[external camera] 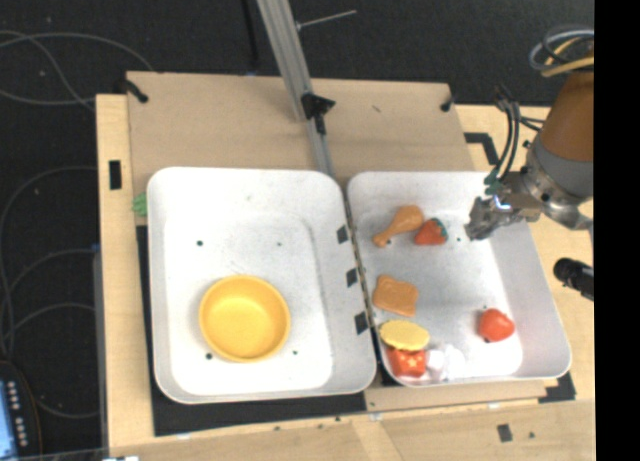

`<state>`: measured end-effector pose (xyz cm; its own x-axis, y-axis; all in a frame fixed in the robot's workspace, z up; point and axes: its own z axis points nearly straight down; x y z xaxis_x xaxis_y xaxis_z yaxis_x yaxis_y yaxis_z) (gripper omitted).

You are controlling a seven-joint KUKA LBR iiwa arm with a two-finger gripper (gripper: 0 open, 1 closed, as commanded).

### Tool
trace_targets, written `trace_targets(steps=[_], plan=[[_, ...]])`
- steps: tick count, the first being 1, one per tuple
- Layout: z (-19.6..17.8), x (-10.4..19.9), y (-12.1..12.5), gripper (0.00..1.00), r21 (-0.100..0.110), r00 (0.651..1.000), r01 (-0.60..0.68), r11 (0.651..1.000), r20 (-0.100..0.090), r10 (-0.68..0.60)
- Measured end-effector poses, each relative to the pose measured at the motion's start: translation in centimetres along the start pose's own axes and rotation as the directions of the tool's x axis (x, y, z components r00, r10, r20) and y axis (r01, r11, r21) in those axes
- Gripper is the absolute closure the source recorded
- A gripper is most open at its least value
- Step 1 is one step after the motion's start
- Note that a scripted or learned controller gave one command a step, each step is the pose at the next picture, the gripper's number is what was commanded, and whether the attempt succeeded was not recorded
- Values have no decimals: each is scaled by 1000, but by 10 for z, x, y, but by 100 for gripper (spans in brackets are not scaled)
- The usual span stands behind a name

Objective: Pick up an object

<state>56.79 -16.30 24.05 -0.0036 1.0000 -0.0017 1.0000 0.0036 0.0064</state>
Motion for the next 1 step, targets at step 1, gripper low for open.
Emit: trace_targets(steps=[1], plan=[[-38, -1, 2, 100, 0, 1000, 0, 1000, 0, 0]])
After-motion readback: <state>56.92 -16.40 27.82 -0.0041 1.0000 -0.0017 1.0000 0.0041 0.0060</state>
